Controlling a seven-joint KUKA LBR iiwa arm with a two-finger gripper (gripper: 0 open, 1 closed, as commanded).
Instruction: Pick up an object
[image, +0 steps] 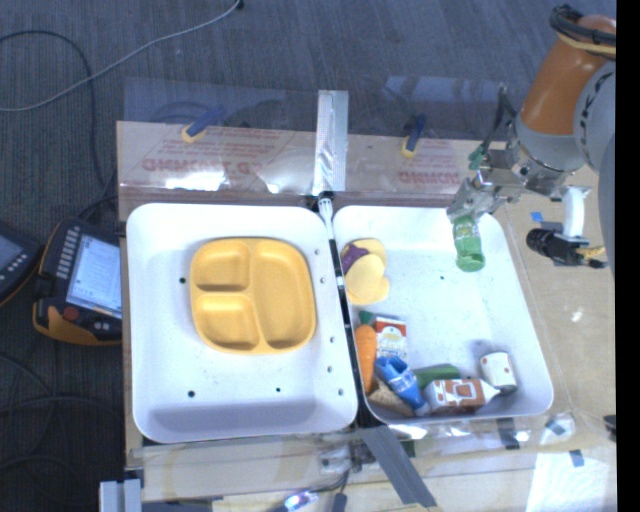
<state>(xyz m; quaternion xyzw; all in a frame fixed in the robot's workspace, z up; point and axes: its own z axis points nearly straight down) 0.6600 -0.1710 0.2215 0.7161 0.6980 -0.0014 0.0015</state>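
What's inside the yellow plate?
The yellow plate in the left bin has three sections, and all look bare. Whatever is under it is hidden.

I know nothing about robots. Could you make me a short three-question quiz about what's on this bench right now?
1. True or false: the yellow three-compartment plastic tray lies in the left white bin.
2. Which thing hangs at the two-finger gripper: A) orange carrot, B) small green plastic bottle, C) blue tube?
3. Fill in: the orange carrot lies against the right white bin's ____ wall.

Key: 1 true; 2 B; 3 left.
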